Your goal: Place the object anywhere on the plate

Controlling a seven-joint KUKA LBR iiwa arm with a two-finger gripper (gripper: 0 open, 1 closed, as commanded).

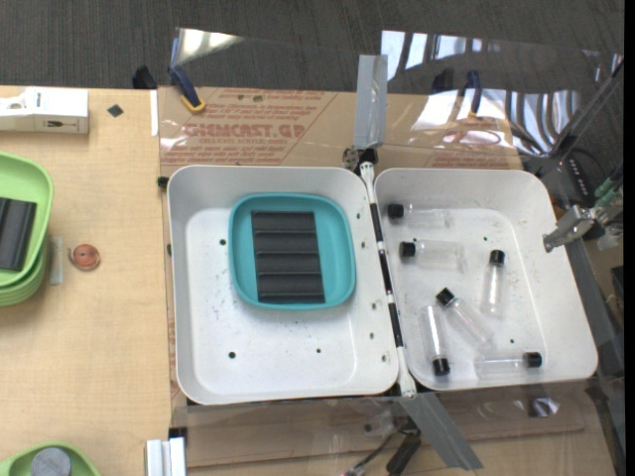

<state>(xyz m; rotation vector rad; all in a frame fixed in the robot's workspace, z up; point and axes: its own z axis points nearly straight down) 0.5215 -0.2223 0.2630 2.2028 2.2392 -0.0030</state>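
A teal square plate (241,256) lies in the left white bin (198,345), and a dark ribbed insert (289,256) covers its middle. In the right white bin (556,296) several clear vials with black caps lie scattered on their sides. One vial (425,212) is at the bin's far left and another (439,255) lies just below it. A third vial (493,280) points up and down near the centre. The other vials (462,317) rest toward the bin's front edge.
Green trays (20,231) are stacked at the bench's left edge, with a small red disc (85,256) beside them and a white box (45,112) behind. A metal clamp (573,226) juts in at the right bin's right rim. Cardboard (258,127) and clear plastic sheets stand behind the bins.
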